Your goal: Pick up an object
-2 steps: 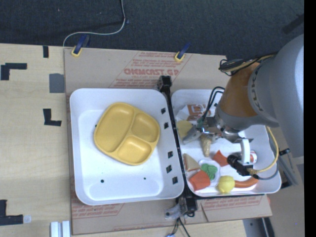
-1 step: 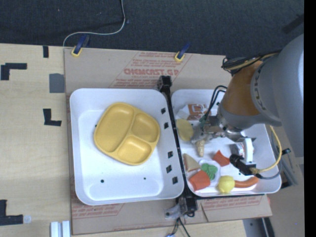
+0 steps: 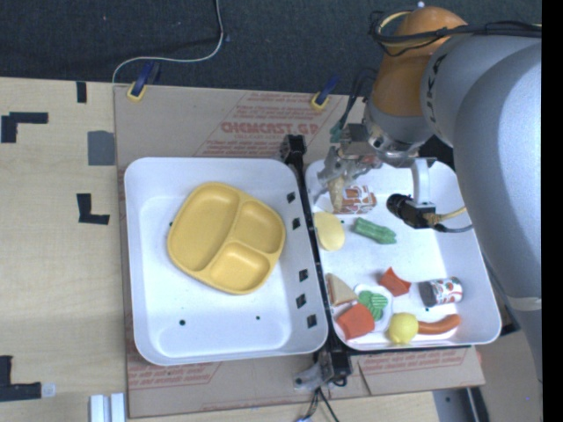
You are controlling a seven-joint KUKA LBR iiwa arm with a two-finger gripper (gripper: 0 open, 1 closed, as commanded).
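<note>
My gripper (image 3: 339, 172) hangs low over the far left corner of the right bin (image 3: 457, 236), under the orange wrist band. Just below it lies a red and white carton (image 3: 356, 200), very close to the gripper; whether they touch I cannot tell. A pale yellow rounded piece (image 3: 330, 231) rests beside the bin's left wall, and a green pickle-like piece (image 3: 374, 230) lies to its right. Nothing shows as held.
Toy food lies along the right bin's near side: a sandwich wedge (image 3: 339, 288), green leaf (image 3: 375, 302), red block (image 3: 355, 322), yellow ball (image 3: 402, 327), sausage (image 3: 437, 326), small can (image 3: 440, 291), red piece (image 3: 394, 281). The left bin (image 3: 149, 323) holds a yellow divided plate (image 3: 226, 236).
</note>
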